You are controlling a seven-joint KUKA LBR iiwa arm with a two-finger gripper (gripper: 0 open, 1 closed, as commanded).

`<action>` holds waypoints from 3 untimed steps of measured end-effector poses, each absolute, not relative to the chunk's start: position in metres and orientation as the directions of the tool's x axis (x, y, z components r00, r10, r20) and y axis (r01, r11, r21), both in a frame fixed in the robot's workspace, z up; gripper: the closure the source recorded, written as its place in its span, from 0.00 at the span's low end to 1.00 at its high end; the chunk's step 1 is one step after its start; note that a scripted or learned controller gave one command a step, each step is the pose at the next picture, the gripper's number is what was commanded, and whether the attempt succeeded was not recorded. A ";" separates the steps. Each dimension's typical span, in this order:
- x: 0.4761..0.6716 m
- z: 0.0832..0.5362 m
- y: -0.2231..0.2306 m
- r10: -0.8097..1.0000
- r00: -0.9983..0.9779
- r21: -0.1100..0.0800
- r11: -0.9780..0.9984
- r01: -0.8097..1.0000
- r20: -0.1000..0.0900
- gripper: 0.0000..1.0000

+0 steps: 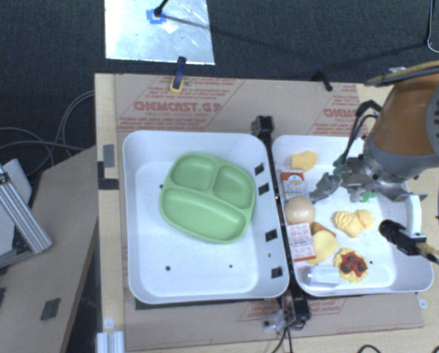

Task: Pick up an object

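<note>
The right white bin (407, 276) holds several toy foods. Among them are a yellow piece (304, 160) at the back, a red and white carton (293, 181), a beige round bun (300, 210) and yellow crinkle-cut pieces (352, 222). A red and white packet (300, 241), a yellow-orange piece (324, 245) and a small round item with red topping (352, 263) lie at the front. My gripper (342, 186) hangs over the bin's middle, right of the carton and above the crinkle-cut pieces. I see nothing held in it.
The left white bin (153, 271) holds a green divided plate (208, 197). A black divider (274, 197) with clips runs between the bins. A black part (400, 238) of the arm hangs over the right bin's right side. A clear wrapper (323, 276) lies at that bin's front.
</note>
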State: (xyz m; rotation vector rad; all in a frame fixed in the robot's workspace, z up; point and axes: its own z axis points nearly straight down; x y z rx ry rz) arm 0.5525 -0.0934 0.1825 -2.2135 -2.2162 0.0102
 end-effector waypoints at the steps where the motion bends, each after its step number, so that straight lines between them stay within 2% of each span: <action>1: 0.556 0.189 -0.093 1.000 -0.003 0.001 0.003 1.000 0.000 0.00; 3: 0.558 0.107 -0.088 1.000 -0.001 0.001 0.001 1.000 0.003 0.00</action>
